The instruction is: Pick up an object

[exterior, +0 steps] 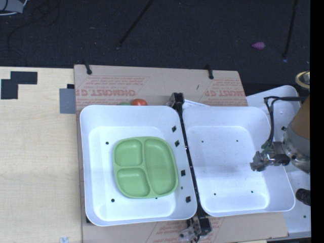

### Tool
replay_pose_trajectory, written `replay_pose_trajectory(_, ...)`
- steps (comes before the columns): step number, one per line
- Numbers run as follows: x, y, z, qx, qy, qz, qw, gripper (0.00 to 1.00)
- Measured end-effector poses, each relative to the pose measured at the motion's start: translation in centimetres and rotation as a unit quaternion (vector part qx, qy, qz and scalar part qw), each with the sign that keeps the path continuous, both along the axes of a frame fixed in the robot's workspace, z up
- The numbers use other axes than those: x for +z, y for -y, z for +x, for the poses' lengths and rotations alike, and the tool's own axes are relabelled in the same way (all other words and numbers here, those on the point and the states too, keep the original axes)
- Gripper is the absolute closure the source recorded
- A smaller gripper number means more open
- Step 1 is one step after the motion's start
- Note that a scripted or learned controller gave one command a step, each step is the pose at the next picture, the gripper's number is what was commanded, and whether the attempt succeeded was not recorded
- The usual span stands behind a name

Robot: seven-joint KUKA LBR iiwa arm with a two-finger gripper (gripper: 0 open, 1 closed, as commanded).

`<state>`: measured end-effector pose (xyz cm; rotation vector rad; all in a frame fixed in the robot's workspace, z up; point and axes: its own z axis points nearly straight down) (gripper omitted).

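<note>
A pale green divided plate (145, 166) with three compartments lies flat in the left white bin (96, 135). My gripper (259, 162) hangs over the right edge of the right white bin (223, 135), well apart from the plate. Nothing shows between its fingers. The arm's grey wrist and orange band come in from the right edge.
A small red object (138, 103) and a bit of green (123, 104) sit behind the left bin's back rim on the cardboard. A black divider clamp (185, 156) runs between the bins. Cables loop near the arm at right.
</note>
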<state>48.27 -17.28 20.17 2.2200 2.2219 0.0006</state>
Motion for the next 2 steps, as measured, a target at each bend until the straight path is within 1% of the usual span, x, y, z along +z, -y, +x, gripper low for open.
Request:
replay_pose_trajectory(1,2.4,0.1,0.0,0.0,0.0,0.0001,1.0,1.0)
replay_pose_trajectory(2,1.3,-5.0,0.1,0.001,-0.002,0.0014,1.0,1.0)
